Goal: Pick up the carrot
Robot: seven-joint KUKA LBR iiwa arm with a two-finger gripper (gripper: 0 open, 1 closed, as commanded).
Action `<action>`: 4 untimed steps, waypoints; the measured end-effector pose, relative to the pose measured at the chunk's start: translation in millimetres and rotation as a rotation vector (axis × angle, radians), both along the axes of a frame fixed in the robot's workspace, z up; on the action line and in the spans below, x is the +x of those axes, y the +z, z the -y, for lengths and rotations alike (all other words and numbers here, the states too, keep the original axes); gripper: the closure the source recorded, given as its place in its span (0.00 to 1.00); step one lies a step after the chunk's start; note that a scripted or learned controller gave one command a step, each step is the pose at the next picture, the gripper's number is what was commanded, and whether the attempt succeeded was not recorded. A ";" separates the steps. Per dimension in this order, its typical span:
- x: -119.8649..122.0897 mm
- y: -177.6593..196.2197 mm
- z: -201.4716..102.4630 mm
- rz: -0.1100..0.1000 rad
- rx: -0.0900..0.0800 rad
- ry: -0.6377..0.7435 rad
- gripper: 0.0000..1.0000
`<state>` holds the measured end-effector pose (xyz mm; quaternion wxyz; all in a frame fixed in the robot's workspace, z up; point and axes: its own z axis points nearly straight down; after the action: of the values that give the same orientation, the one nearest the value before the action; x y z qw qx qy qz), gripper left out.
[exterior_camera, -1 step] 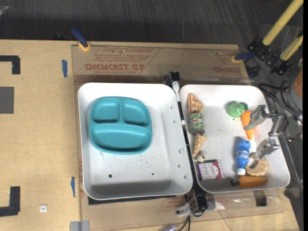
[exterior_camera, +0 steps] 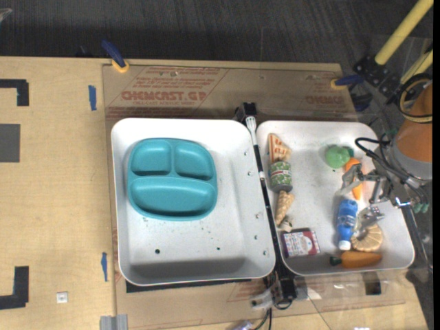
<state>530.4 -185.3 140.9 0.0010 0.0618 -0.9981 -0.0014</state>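
The carrot, orange with a dark stub at its left end, lies flat along the front wall of the right bin, near the bin's front right corner. My gripper hangs over the right side of that bin, behind the carrot and apart from it, just right of the top of a blue bottle. Its fingers are spread open and hold nothing. The arm's orange band shows at the right edge.
Near the carrot are a round tan slice and a red-and-white box. Farther back lie a green lump, a pizza slice, a green can and a cone. The left bin holds a teal divided plate.
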 end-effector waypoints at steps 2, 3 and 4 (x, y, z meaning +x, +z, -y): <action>74.7 -31.6 35.2 0.039 -0.006 -0.151 1.00; 74.0 -32.9 34.8 0.036 -0.005 -0.151 0.00; 88.6 -53.3 37.8 0.001 -0.002 -0.335 0.00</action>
<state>618.9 -223.1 87.6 0.0002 -0.1057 -0.9944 -0.0003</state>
